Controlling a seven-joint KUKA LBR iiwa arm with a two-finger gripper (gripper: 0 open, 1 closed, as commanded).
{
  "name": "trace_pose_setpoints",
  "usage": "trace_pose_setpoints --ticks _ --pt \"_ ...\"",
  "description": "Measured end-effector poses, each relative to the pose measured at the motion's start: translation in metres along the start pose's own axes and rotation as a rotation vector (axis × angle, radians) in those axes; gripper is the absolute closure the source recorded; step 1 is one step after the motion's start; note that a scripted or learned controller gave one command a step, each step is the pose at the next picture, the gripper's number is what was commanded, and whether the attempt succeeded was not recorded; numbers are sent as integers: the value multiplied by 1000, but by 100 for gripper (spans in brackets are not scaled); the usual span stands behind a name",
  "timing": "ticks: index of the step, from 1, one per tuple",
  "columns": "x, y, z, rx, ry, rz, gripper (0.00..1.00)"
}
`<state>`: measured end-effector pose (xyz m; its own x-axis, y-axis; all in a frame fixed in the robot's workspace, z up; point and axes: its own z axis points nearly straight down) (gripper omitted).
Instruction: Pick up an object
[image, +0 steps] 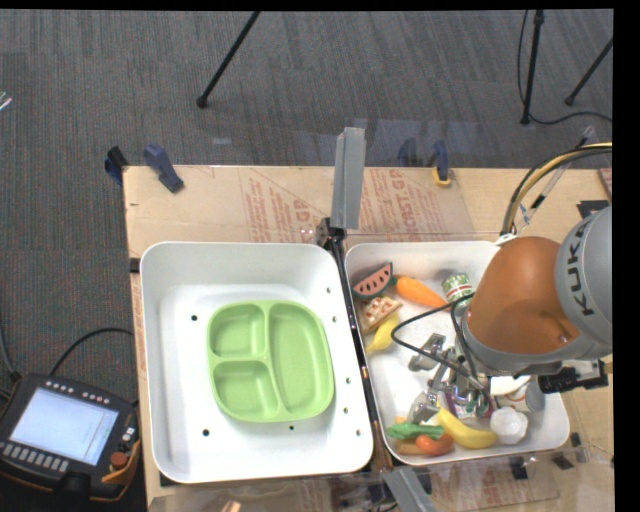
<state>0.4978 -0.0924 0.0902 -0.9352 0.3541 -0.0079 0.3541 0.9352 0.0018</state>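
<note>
Banana (466, 432) at right bin's (415, 250) front, jaws (437, 390) above toys, state unclear.

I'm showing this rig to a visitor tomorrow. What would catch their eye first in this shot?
Probably the arm's big orange band, looming over the right bin. Next, the bright green divided tray lying alone in the left bin. Then the colourful toy food crowding the right bin: a watermelon slice, a carrot and a banana beside the gripper.
</note>
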Motion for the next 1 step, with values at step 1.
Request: trace_pose_setpoints --ticks 1 --pt "-88 42 3 2 6 172 0"
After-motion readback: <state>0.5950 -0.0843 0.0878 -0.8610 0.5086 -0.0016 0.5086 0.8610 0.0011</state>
